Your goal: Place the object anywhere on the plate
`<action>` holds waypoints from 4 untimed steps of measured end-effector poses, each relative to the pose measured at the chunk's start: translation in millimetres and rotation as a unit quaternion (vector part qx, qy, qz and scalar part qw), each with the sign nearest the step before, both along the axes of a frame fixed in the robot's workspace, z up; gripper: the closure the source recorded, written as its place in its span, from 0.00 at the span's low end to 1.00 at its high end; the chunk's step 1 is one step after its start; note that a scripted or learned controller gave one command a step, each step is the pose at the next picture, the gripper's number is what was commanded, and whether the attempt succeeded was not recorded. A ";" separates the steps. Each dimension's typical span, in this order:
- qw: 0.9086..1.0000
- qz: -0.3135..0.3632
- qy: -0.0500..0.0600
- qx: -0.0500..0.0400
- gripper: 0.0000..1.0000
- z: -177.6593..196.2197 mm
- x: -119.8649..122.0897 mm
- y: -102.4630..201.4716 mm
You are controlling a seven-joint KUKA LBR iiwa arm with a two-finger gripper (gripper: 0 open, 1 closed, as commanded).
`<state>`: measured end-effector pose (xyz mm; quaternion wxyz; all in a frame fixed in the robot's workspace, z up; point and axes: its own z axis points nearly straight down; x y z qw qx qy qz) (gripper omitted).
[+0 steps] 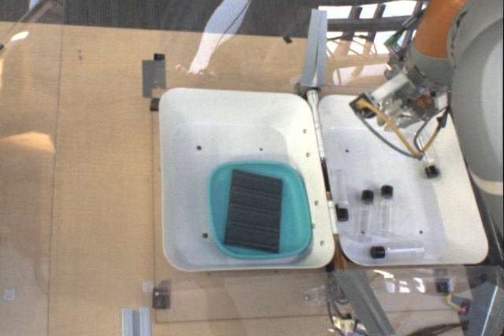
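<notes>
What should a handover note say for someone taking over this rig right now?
Gripper: over the back of the right bin; whether it holds anything cannot be told.
Plate: teal, in the left bin, with a dark ribbed block lying on it.
Right bin: several small clear vials with black caps.
Done: a block sits on the plate.
Left: check whether that block is the intended object.
</notes>
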<state>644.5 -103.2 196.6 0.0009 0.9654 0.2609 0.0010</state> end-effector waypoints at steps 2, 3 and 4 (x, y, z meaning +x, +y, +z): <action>1.000 -0.014 0.000 0.001 1.00 -12.6 -82.9 140.3; 1.000 -0.014 0.000 0.001 0.00 -12.3 -82.7 139.8; 1.000 -0.021 -0.004 0.000 0.00 106.3 -101.6 43.1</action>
